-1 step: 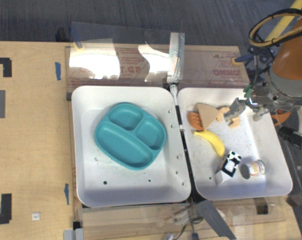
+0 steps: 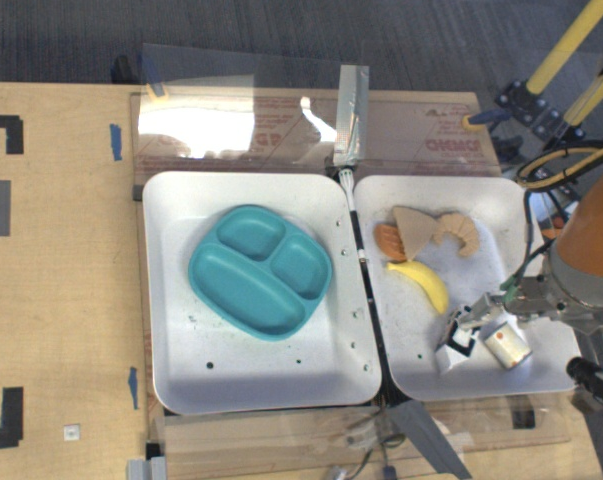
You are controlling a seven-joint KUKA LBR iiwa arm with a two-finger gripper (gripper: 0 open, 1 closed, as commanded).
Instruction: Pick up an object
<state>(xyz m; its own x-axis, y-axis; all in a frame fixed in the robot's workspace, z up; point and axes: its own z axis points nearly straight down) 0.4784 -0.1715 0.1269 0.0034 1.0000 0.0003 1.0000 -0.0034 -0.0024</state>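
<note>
While the arm is reaching in from the right over the desk, its claw [image 2: 468, 326] is hanging low in the right bin [image 2: 406, 368], near the front, though whether it is released or clenched cannot be told from this slant. The nearest pickable thing, a small white cup [image 2: 507, 346] lying on its side, is resting just to the claw's right, while a banana [image 2: 424, 283] is lying just beyond the claw toward the bin's middle, its long axis running diagonally from upper left to lower right. A blue divided plate [image 2: 261, 270] is sitting in the left bin [image 2: 171, 368], well apart.
</note>
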